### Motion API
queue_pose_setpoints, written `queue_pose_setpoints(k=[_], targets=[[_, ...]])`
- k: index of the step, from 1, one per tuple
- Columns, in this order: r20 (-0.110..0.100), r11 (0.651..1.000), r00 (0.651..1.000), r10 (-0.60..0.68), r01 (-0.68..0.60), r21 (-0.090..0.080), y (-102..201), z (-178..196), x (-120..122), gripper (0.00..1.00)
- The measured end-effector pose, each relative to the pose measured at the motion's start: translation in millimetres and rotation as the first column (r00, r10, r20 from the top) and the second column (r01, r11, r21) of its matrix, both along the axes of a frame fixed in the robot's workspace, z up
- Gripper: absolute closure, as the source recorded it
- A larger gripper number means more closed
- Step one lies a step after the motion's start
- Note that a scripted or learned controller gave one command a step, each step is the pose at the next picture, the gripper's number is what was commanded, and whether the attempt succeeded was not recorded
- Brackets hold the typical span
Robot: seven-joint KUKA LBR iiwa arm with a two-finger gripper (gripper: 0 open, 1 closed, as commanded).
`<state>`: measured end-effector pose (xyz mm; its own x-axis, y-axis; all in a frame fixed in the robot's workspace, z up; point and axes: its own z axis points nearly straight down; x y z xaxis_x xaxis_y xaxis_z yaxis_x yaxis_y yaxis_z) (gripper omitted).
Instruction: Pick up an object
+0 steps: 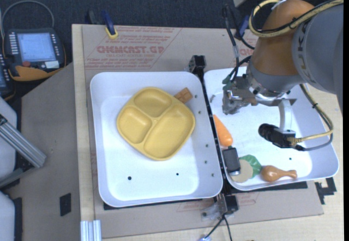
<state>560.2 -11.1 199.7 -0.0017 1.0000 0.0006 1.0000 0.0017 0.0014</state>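
Observation:
My gripper (232,104) hangs over the upper left part of the right bin (322,142), below the orange wrist band. An orange carrot (222,131) lies just below it along the bin's left wall, apart from the fingers. A toy chicken drumstick (277,173) rests at the bin's front, next to a green and tan round piece (246,168). A small black block (231,160) sits by the front left corner. Nothing shows between the fingers.
The left bin (109,169) holds a yellow divided plate (156,122), with a small brown block (183,95) at its upper right edge. A black cable fitting (275,135) hangs from the arm over the right bin. A teach pendant (34,52) lies off the bench, far left.

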Motion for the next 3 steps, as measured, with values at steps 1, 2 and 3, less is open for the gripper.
queue_pose_setpoints(k=[1,2,3], targets=[[0.002,1.0,1.0,0.004,-0.004,0.0,50,2,29,1.0],[0.002,1.0,1.0,0.004,-0.004,0.001,100,11,43,1.0],[0.0,1.0,1.0,0.0,0.0,-0.001,97,10,42,0.0]])
